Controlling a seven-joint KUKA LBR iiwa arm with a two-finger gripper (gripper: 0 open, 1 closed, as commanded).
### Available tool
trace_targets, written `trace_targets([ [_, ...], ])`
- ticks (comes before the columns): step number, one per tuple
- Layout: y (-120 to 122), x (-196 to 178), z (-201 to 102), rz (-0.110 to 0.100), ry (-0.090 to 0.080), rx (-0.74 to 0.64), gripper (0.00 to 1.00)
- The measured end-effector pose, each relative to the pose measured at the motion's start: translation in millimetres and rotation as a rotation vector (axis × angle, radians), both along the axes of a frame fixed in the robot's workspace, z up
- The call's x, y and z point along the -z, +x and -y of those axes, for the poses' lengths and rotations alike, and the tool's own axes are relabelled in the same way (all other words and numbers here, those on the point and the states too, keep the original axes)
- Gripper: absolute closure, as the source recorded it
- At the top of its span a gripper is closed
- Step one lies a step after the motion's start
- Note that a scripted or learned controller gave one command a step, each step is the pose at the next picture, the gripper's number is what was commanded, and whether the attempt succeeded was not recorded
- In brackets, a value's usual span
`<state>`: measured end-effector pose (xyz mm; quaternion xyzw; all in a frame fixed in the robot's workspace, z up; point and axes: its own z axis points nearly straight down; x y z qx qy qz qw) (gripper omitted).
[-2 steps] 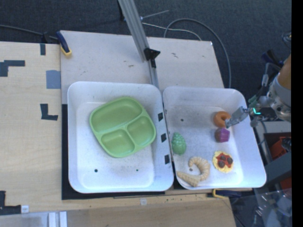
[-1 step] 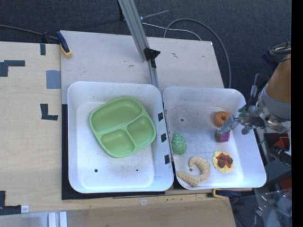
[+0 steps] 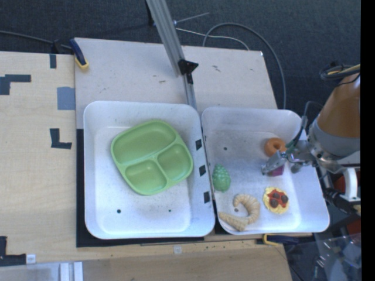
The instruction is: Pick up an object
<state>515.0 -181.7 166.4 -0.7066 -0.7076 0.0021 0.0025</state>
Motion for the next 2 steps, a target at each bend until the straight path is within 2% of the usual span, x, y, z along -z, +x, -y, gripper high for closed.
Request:
trace_targets([
  [1, -6.9, 48.3, 6.1, -0.001, 0.000, 0.001, 0.00],
  [2, -5.5, 35.7, 4.9, 0.003, 0.001, -0.001, 1.00],
])
